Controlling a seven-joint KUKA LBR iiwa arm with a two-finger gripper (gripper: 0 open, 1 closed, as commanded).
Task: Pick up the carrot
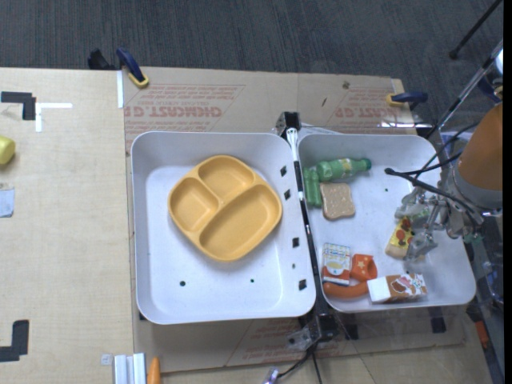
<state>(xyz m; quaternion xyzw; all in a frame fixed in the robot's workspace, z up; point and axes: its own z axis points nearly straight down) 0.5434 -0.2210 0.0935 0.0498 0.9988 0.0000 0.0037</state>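
The carrot (345,290) looks to be the long orange piece lying along the front wall of the right bin (448,290), under a small printed packet (337,261) and beside an orange-red lump (363,266). My gripper (417,229) hangs low over the right side of that bin, right against a yellow pizza-like wedge (398,239). It is well to the right of the carrot and a little farther back. Nothing orange shows at the gripper.
A green bottle (340,169) and a bread slice (338,202) lie at the back left of the right bin. A small printed box (398,287) sits at the front right. The left bin (152,286) holds a yellow divided plate (225,206). Black cables (416,178) trail near the wrist.
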